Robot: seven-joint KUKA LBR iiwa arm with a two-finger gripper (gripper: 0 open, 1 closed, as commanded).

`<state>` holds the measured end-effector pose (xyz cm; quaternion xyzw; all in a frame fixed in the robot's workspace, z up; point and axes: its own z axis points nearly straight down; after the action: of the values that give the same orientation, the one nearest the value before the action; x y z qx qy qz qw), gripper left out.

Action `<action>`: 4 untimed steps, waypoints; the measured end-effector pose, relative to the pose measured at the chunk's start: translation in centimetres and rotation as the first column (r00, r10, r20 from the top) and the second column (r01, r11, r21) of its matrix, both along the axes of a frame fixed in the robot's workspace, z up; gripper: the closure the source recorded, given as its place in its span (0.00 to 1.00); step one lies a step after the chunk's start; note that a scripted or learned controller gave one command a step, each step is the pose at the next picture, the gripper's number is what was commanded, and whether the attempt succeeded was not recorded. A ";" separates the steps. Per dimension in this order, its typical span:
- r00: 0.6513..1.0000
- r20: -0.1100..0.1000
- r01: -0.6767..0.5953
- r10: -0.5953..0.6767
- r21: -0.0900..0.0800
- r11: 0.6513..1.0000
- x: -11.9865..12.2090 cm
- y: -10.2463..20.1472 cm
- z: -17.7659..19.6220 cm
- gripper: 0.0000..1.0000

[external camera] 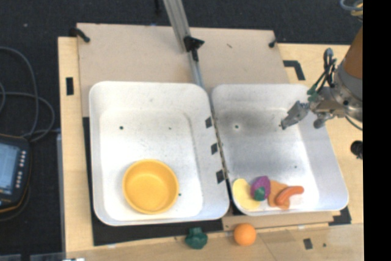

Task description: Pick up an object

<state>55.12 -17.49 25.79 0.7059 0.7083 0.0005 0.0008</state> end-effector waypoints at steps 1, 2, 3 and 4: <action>1.000 0.000 0.001 -0.001 0.000 1.000 0.0 0.0 0.0 0.00; 1.000 -0.007 0.004 -0.004 0.000 1.000 -0.3 0.0 -6.3 0.00; 1.000 -0.005 0.004 -0.004 -0.001 1.000 -0.6 -0.7 -10.7 0.00; 1.000 0.000 0.005 -0.005 -0.001 1.000 -0.5 -0.8 -15.7 0.00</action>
<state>54.58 -18.30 10.13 0.7076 0.7066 0.0002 0.0011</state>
